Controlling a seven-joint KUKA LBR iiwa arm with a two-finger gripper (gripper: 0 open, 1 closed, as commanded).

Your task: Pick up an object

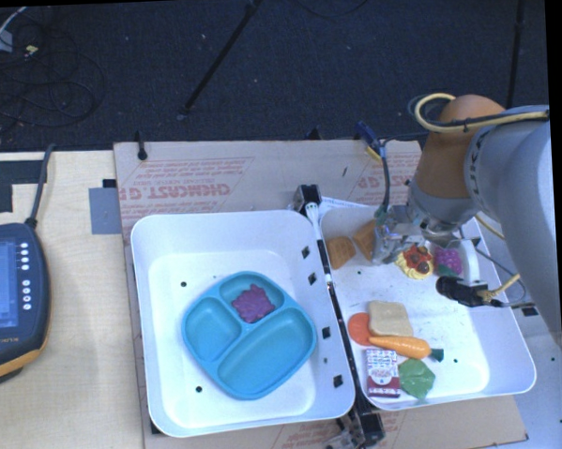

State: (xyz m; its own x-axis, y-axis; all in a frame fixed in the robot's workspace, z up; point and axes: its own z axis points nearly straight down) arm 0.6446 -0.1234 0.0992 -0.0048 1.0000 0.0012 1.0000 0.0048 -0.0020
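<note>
**A:** The jaws, wide or narrow?

**B:** I cannot tell. In the camera view the wrist hides how they stand. The gripper (pixel 392 246) sits over the far end of the right bin (pixel 510 371).

**A:** What could it pick there? Count them.

**B:** Nine things. There are two tan-brown pieces: the first brown piece (pixel 342 251) is by the bin's left wall, and the second brown piece (pixel 364 239) is just beside the gripper on its left. One yellow-and-red toy (pixel 415 262) is just to the gripper's right, with one purple cluster (pixel 449 259) next to that.

**A:** And nearer the camera?

**B:** One red disc (pixel 358 328) touches one pale bread slice (pixel 389 316). One carrot (pixel 400 346) lies across, just below the slice. One red-and-white packet (pixel 383 371) and one green piece (pixel 417 379) lie side by side at the near wall.

**A:** The other bin?

**B:** The left bin (pixel 161 263) holds one blue plate (pixel 260 356) with three compartments. One purple lump (pixel 254 303) lies in the small upper-right compartment. That makes two bins, side by side.

**A:** Anything outside them?

**B:** One handheld control pendant (pixel 7 291) lies on the bench, well to the left.
</note>
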